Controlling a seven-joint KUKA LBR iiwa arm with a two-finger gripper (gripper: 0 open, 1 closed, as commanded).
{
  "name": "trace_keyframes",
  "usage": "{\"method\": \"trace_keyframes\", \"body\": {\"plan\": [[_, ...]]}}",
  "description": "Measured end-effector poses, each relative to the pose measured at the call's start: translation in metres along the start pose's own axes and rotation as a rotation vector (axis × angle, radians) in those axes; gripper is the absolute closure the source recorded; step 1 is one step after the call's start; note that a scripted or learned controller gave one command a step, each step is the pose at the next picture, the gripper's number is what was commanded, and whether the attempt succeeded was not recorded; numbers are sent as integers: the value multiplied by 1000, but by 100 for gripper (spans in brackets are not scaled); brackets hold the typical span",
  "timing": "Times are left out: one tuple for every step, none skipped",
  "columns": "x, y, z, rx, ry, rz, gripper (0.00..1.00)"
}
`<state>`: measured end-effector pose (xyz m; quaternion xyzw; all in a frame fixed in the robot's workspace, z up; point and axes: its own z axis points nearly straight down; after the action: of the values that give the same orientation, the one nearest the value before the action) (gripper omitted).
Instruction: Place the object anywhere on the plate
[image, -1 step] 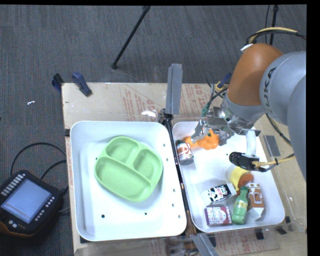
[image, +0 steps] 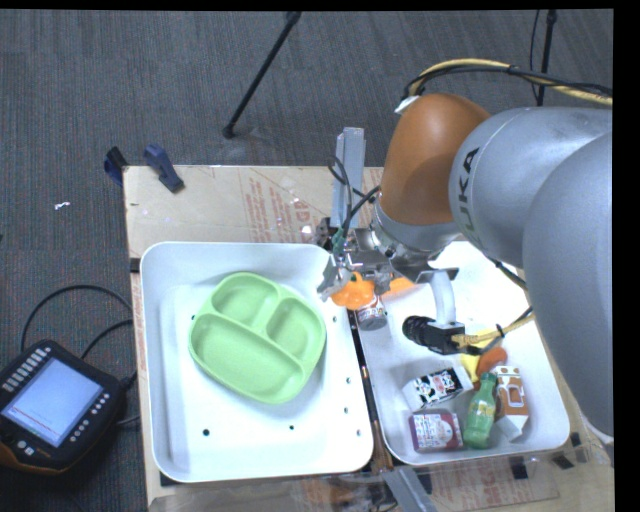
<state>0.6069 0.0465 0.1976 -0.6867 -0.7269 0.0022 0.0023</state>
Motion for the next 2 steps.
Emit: {"method": "trace_keyframes", "body": {"plan": [[0, 0, 0, 0, 0, 1, 0], [-26, -18, -18, -4, 0, -223, 0]]}}
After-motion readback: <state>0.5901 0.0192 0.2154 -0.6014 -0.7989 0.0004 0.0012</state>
